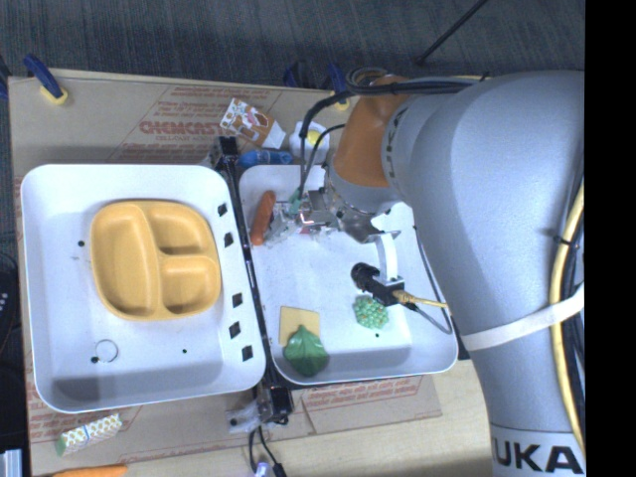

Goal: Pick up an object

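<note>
Camera view, contents as seen.

Item 1: orange carrot-shaped piece (261, 218), smooth and slender with rounded ends. It lies at the far left of the right bin (323, 278), close to the wall between the bins. Its long axis runs far to near, the far end leaning slightly right. Which end is the tip cannot be told.

Item 2: gripper (299, 216), just right of the carrot-shaped piece at the same height in the bin. Whether it is open or closed cannot be told, nor whether it touches the piece.

Item 3: green bumpy cluster (371, 312), rounded and knobbly, near right of the right bin.

Item 4: flat yellow square (299, 320), near middle of the right bin. A glossy green leafy lump (305, 352) overlaps its near edge.

Item 5: yellow divided tray (155, 258), smooth moulded plastic with rounded corners and three compartments, in the left bin (60, 351), tilted a little.

Item 6: small printed packet (242, 119) on the brown cardboard (119, 117) beyond the bins.
</note>
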Controlling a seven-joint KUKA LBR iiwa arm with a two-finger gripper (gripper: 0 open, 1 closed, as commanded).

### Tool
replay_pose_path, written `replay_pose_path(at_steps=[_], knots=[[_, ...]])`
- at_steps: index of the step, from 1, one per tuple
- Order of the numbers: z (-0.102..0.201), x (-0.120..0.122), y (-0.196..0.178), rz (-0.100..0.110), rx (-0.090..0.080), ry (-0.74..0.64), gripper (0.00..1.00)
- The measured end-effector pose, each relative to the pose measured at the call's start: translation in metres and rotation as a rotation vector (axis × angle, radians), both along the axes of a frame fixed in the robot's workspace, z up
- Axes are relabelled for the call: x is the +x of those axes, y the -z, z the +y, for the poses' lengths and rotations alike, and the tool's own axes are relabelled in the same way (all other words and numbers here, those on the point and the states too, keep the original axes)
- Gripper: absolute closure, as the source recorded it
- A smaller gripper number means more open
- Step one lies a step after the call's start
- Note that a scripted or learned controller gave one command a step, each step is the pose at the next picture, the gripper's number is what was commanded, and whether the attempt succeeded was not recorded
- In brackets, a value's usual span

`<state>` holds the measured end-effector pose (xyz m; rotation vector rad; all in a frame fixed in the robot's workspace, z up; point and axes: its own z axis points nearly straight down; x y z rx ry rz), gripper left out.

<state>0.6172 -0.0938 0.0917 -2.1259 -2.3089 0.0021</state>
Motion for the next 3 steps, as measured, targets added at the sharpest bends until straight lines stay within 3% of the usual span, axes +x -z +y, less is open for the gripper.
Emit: replay_pose_path(at_steps=[3], knots=[[0.0000, 0.0000, 0.0000, 0.000, 0.000, 0.000, 0.00]])
